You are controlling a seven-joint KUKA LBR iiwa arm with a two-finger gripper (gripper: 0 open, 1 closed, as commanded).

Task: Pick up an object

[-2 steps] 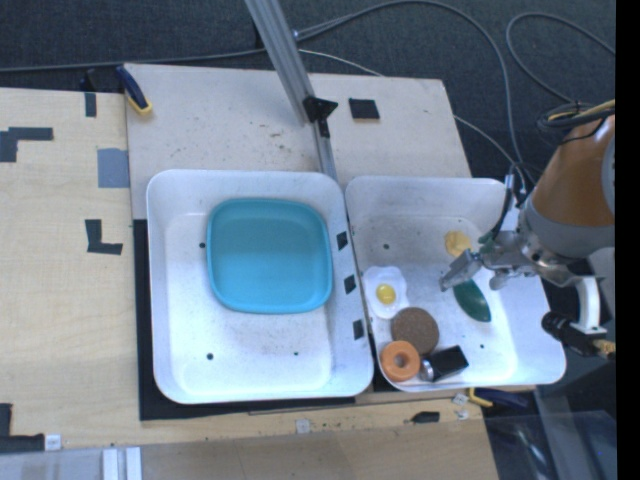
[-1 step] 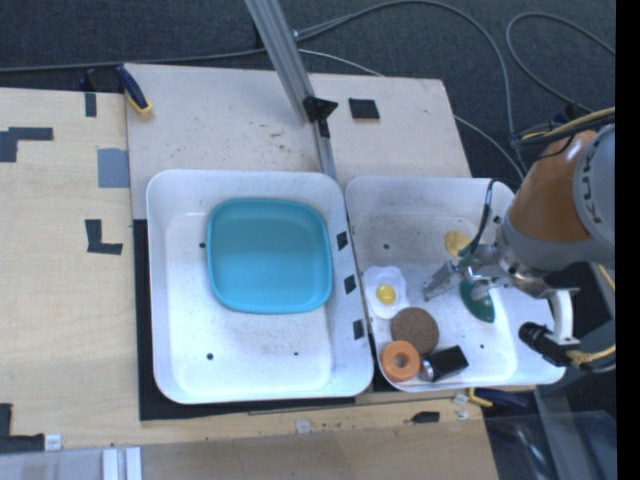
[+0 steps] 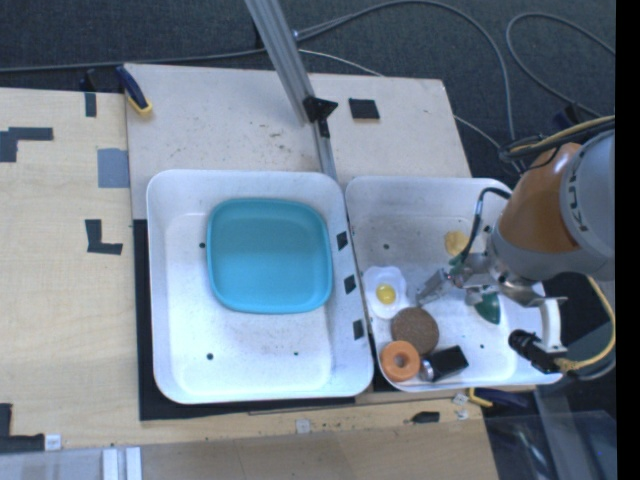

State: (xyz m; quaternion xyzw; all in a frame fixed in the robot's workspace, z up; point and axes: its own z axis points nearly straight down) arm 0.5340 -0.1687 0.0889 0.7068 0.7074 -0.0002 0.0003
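Note:
My gripper is low inside the right bin, reaching in from the right below the grey arm and its orange band. Just left of it lies a white fried-egg toy with a yellow centre. A brown round disc sits below the gripper, with an orange ring and a black block at the bin's near edge. A small yellow piece lies above the gripper, and a green piece peeks out under the wrist.
The left bin holds a teal square plate. A metal pole slants across the back of the bench. Cables trail on the floor at the upper right.

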